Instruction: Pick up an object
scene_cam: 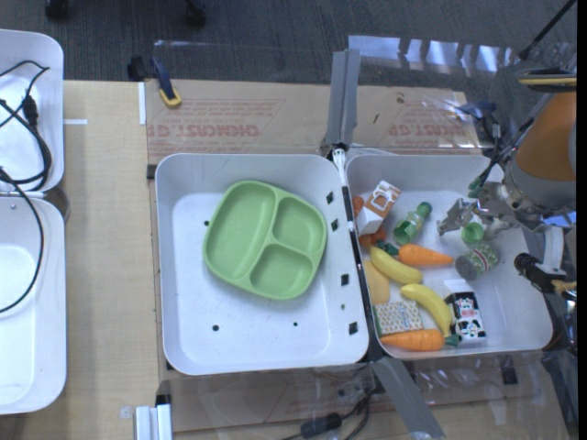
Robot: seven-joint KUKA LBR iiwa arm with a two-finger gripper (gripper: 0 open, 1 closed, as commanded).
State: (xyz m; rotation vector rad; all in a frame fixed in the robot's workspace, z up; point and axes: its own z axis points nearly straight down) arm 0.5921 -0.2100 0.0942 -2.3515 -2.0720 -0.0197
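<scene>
Arm: we see the grey arm with its orange band (548, 145) reaching in from the right, low over the right bin (514, 333), so the pick is clearly aimed at this crowded side.

Gripper: the gripper (468, 220) hangs over the bin's upper right part, metal fingers (453, 218) pointing left toward the toys; we judge it is lining up for a descent.

Finger state: we cannot tell whether the fingers are spread or closed, as the angle and clutter hide the gap, and nothing shows between them.

Likely target: a small green cup-like piece (472, 233) sits just beside the fingers, with a grey-green can (478, 261) lying on its side just below it.

Other candidates: a green bottle (412, 221), a carrot (424, 256), two bananas (394, 266) (429, 304), a small carton (377, 206) and a cow-print box (466, 316) crowd the middle, some touching.

Second carrot: another carrot (412, 340) lies against the near wall, awkward to get fingers round.

Left bin: the left bin (183, 328) holds a green divided plate (265, 239), lying flat near the middle.

Risk: we reckon closely packed toys may get nudged or pinched together.

Progress: nothing lifted yet; the grasp is still to be made.
</scene>
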